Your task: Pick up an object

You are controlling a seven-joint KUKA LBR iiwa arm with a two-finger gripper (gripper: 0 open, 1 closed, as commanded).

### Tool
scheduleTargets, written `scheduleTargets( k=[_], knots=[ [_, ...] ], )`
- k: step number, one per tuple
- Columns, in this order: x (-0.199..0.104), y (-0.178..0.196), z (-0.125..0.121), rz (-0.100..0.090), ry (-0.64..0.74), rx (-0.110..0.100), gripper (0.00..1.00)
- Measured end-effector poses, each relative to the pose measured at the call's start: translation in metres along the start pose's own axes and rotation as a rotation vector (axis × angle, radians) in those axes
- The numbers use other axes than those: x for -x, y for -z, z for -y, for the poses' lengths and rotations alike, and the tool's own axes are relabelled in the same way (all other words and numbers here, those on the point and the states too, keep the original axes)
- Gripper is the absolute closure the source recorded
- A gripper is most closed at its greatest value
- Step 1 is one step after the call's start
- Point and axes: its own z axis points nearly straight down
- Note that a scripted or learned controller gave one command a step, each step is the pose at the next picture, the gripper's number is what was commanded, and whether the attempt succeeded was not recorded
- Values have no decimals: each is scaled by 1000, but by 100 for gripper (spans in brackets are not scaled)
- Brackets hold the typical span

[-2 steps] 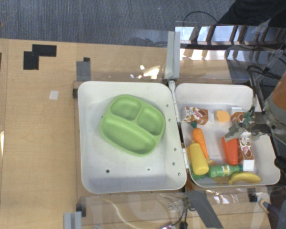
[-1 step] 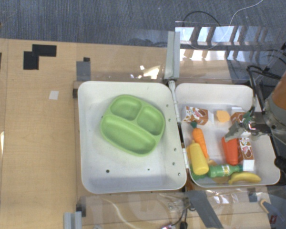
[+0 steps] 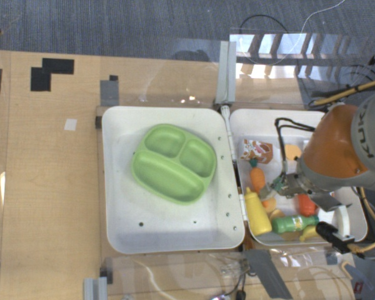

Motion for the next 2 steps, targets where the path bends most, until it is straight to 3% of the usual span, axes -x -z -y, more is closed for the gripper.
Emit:
scheduleTargets(
  k=[1,2],
  knots=[
    [-2,12,-4,0,3,8,100],
    [-47,93,-65,-5,-46,-12,100]
  ],
)
